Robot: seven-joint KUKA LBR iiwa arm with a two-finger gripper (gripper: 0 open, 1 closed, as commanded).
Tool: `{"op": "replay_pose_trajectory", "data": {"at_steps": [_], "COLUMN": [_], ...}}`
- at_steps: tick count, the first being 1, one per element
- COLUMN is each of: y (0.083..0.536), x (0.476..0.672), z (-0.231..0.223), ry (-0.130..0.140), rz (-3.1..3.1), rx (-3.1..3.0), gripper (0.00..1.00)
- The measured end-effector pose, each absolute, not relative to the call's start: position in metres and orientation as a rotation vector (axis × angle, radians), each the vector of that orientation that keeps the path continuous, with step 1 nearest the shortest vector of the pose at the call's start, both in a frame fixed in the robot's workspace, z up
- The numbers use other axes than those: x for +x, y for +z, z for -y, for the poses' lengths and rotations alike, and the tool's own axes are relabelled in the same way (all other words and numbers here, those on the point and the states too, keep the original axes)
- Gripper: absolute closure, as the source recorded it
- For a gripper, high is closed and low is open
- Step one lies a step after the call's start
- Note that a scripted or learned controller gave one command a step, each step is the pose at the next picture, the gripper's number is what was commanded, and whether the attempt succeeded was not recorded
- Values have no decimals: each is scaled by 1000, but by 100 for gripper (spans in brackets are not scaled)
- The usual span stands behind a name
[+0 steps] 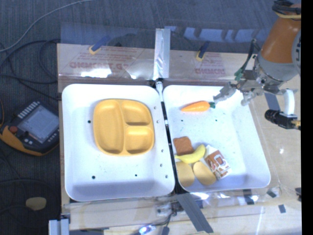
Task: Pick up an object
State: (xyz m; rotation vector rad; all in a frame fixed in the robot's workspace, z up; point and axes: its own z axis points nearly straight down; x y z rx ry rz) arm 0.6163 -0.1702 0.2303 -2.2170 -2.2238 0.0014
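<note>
An orange carrot (195, 106) lies in the right bin (244, 146) near its back left. Heaped in that bin's front left corner are a brown square slice (183, 144), a yellow banana (192, 155), two tan rounded pieces (185, 173) (204, 173) and a small wrapped packet (218, 163). My gripper (234, 96) hangs over the back right of the right bin, just right of the carrot's green end. Its fingers stand apart, open, with nothing between them.
A yellow divided plate (123, 126) sits in the left bin (78, 170). A raised divider (165, 131) separates the bins. A handheld pendant (30, 127) and cables lie on the floor to the left. The arm's orange-banded wrist (281, 40) looms at the upper right.
</note>
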Motion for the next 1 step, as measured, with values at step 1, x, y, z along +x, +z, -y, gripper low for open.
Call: {"op": "replay_pose_trajectory", "data": {"at_steps": [1], "y": [116], "x": [563], "z": [166], "ry": [3], "rz": [2237], "rx": [-2202], "gripper": [0]}}
